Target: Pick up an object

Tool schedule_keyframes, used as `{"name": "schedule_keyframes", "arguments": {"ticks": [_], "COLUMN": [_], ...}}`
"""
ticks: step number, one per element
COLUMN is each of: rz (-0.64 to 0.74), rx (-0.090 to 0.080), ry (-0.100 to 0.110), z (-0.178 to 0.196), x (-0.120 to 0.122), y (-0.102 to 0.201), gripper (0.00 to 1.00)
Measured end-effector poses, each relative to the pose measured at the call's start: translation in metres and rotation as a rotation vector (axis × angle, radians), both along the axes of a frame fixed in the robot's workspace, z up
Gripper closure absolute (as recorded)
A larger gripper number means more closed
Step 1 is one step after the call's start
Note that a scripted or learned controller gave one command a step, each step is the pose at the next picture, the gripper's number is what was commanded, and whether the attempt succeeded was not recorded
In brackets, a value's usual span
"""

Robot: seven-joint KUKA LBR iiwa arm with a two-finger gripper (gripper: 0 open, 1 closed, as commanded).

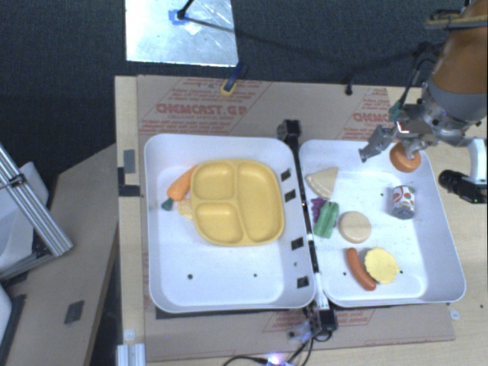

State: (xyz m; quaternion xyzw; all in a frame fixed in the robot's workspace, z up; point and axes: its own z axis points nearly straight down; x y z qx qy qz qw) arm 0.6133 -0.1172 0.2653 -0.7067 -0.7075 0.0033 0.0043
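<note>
My gripper [390, 145] hangs over the back right corner of the right bin [442, 269]. An orange round object [405, 159] lies directly beside or under it, and I cannot see whether it is held. Also in that bin are a cream wedge [322, 181], a green pickle [326, 218] by a small purple piece [316, 204], a beige disc [354, 226], a small printed can [402, 201], a red sausage [360, 268] and a yellow disc [380, 265].
The left bin [164, 273] holds a yellow divided plate [232, 202] with a carrot [181, 184] at its left edge and a pale yellow piece [185, 208] tucked under it. A black clip strip [301, 204] runs between the bins.
</note>
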Motion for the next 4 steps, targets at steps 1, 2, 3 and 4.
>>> {"name": "schedule_keyframes", "arguments": {"ticks": [1, 2, 3, 4], "rz": [0.002, 0.002, 0.000, 0.002], "rx": [-0.001, -0.001, -0.001, 0.000], "ry": [-0.012, -0.010, -0.008, -0.007], "z": [0.007, -0.035, -0.084, -0.145], "x": [0.002, 0.003, 0.009, 0.012], "y": [0.000, 0.005, -0.002, 0.004], "gripper": [0.00, 0.00, 0.00, 0.00]}}
